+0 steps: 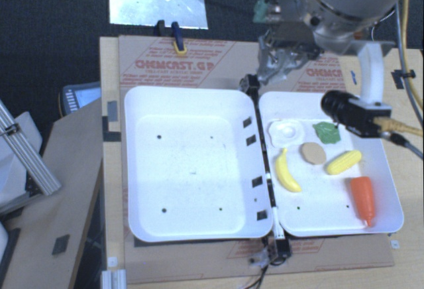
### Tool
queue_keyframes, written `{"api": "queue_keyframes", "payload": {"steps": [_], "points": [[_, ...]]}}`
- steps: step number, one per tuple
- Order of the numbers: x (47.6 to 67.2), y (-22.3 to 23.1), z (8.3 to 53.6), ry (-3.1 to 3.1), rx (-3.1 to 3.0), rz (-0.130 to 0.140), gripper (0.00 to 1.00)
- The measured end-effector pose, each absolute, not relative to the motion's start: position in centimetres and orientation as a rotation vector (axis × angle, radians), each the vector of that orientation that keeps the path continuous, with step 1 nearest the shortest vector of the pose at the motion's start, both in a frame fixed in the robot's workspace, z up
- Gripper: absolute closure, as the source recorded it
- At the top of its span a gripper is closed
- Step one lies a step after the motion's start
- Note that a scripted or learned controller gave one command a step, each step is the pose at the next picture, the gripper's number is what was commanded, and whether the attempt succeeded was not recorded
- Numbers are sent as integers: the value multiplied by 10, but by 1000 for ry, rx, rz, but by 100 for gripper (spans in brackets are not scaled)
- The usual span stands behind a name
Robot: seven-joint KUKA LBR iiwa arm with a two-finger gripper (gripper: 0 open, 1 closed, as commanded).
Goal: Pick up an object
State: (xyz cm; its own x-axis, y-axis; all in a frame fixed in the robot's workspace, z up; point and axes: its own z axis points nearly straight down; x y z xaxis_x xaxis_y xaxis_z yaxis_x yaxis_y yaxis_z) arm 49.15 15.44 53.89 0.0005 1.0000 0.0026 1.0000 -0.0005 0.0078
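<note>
Five objects: they lie in the right white plastic bin (384,168), all below the gripper (281,65) in the camera view.
Fried egg: a flat white toy egg (285,132) with a pale yellow middle, the nearest thing to the gripper, almost straight under it.
Banana: a curved yellow plastic banana (287,173), just below the egg, farther from the gripper.
Round piece: a small tan, flat, round object (313,153), below and to the right of the gripper, between the banana and the corn.
Green piece: a small green leaf-like object (327,132), right of the egg, partly beside a black cylinder (346,109) fixed on the arm.
Corn: a short yellow corn cob (344,162), lying tilted, near the tan piece.
Carrot: an orange cone-shaped carrot (362,199), the farthest from the gripper, near the bin's lower right corner.
Gripper: it hangs over the upper edge of the bins, near the divider; nothing is seen between its tips, and I cannot tell how they stand.
Left white plastic bin (132,148): it lies to the lower left of the gripper.
</note>
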Motion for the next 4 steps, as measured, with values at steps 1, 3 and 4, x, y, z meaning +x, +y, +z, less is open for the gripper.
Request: {"api": "queue_keyframes", "payload": {"steps": [1,3,4], "points": [[486,160,432,2222,2223,-3,100],[486,129,382,2223,2225,-12,100],[487,85,527,2212,2217,21,100]]}}
